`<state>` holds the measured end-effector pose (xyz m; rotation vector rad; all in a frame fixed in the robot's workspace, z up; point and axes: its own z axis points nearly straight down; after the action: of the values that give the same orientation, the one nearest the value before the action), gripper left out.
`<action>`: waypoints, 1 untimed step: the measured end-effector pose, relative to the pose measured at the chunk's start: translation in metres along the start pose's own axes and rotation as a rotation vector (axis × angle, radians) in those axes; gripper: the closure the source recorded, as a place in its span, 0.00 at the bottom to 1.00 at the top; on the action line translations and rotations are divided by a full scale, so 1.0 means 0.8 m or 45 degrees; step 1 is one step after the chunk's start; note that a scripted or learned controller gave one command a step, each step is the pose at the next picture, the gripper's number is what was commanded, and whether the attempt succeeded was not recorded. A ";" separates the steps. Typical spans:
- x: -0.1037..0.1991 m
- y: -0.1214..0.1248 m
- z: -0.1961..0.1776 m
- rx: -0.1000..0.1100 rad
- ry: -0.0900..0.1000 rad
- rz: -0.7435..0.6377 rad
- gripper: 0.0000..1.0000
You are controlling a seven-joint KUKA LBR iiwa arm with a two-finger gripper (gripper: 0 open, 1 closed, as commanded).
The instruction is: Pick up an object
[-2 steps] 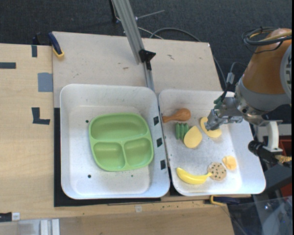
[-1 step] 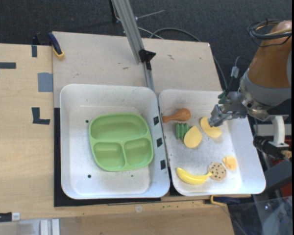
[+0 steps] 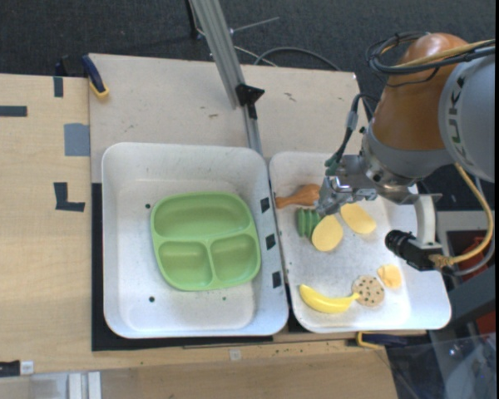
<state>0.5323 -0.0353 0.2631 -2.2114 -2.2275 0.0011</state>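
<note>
Over the right bin (image 3: 416, 310), the grey arm (image 3: 424, 115) hangs with its gripper (image 3: 337, 191) low at that bin's upper left; whether it is released or clenched cannot be told. Left of that bin, the other bin (image 3: 121, 223) carries a green divided plate (image 3: 205, 240). In the right bin lie a banana (image 3: 324, 299), two yellow pieces (image 3: 327, 234) (image 3: 358, 219), a cookie (image 3: 368, 290), an orange drumstick-like toy (image 3: 298, 196) and a green item (image 3: 306, 221) just below the gripper.

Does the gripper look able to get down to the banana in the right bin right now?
Probably yes. The banana lies uncovered near the front of the right bin, only a cookie beside it. The gripper hangs farther back, over other pieces.
</note>
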 end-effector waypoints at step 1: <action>0.057 0.001 0.003 0.000 -0.001 0.002 1.00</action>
<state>0.5329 0.0099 0.2609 -2.2133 -2.2267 0.0021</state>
